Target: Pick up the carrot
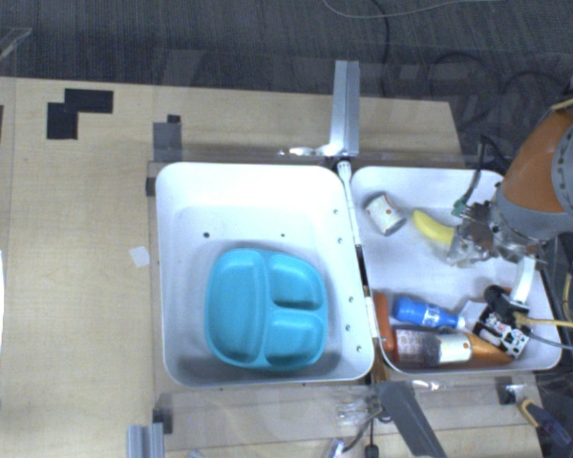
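Two white bins side by side; the left bin (177,256) holds a blue divided plate (265,305) sitting toward its 6 o'clock half. The right bin (439,177) holds the clutter. The carrot (382,321), orange, lies along that bin's 9 o'clock wall at the lower left corner, partly under a brown bottle with a white cap (430,347) that lies along the 6 o'clock edge. A blue bottle (426,313) lies just above the brown one, touching or nearly so. A small white cup-like item (385,214) sits at about 10 o'clock in the bin, with a yellow banana (430,227) just beside it toward 3 o'clock. A black-and-white object (504,324) sits at 4 o'clock. The gripper (465,246) hangs over the bin at 3 o'clock, right at the banana's end, well apart from the carrot; cannot tell how far the claw is open or whether it has anything.
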`<state>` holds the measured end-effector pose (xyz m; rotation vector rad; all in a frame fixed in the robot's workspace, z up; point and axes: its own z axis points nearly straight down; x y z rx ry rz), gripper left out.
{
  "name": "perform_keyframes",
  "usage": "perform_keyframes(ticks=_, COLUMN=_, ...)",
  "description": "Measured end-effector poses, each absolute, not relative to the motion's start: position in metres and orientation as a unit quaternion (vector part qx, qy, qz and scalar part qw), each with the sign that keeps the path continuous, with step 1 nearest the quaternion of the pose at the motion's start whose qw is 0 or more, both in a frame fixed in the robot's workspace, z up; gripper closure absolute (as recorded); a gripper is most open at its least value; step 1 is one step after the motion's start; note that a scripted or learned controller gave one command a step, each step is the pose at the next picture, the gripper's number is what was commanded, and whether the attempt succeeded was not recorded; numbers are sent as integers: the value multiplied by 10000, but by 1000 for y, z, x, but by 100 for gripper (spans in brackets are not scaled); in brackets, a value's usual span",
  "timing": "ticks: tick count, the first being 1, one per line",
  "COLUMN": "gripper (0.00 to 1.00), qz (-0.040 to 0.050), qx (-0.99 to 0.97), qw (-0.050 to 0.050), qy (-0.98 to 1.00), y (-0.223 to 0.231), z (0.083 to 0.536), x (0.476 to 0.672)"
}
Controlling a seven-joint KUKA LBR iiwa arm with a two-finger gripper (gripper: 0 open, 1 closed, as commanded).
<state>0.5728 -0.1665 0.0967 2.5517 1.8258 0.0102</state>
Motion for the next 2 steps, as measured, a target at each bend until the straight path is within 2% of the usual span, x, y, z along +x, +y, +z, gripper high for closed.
perform_keyframes(ticks=1, gripper=100, qz=-12, qx=8652, qw=-4, qy=5014, y=-143, z=209, x=578)
perform_keyframes(ticks=2, gripper=100, qz=-13, qx=9100, qw=1, qy=4145, y=-177, z=281, x=620)
